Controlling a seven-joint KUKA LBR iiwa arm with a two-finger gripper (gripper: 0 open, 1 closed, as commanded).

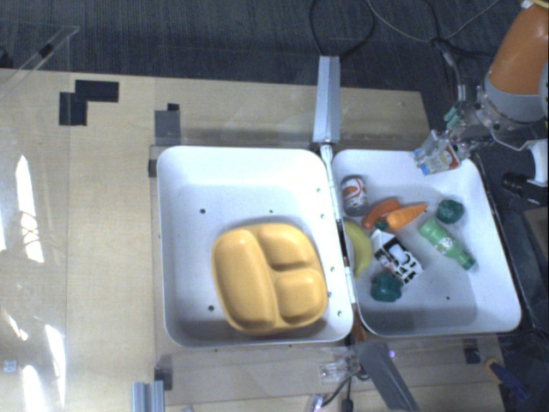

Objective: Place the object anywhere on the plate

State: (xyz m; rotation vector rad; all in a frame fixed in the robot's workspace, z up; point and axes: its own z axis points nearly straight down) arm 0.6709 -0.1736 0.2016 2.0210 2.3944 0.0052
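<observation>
We see the gripper (439,151) over the right bin's (493,303) far corner, pinching a small multicoloured packet (434,155). The yellow 3-compartment plate (268,275) sits in the left bin (184,187), well off to the gripper's left and nearer us. Grip looks marginal; we judge the packet could slip off mid-transfer, short of the plate.

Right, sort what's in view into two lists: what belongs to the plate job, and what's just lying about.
Job:
- yellow plate in the left bin
- gripper over the right bin's far corner
- candidates in the right bin: can, carrot, banana, green bottle

Lying about:
- cables beyond the bench
- black marks on the bench
</observation>
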